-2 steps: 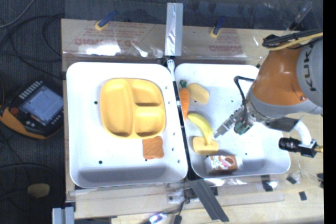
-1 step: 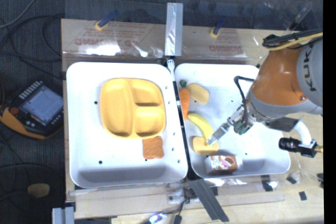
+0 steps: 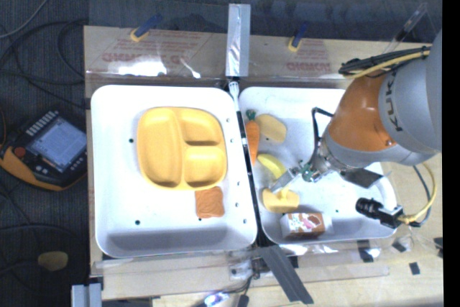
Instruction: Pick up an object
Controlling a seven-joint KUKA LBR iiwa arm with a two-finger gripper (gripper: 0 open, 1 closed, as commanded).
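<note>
**Inspector:** In the right bin (image 3: 374,223), what do you record?

**Arm:** My hand (image 3: 287,180) reaches in from the right, low over the bin's middle. Its fingers point left toward the yellow pieces. Whether they are spread or pressed together I cannot tell; they are too small and partly lost against the white floor. I see nothing between them.

**Inspector:** Contents of that bin?

**Arm:** An orange carrot (image 3: 252,140) lies lengthwise along the left wall. A pale yellow rounded piece (image 3: 272,128) sits just beside it, toward the back. A yellow banana-like piece (image 3: 270,165) lies near my fingertips. A yellow cheese wedge (image 3: 279,199) lies just in front of them, close to touching. A small brown carton (image 3: 302,223) rests near the front wall.

**Inspector:** And the left bin (image 3: 115,154)?

**Arm:** A yellow divided tray (image 3: 180,147) lies flat at its centre. An orange square piece (image 3: 210,203) sits just off the tray's front right corner.

**Inspector:** Surroundings?

**Arm:** Both bins stand on the tabletop (image 3: 180,47). A handheld controller (image 3: 47,147) lies on the floor, well apart to the left.
</note>
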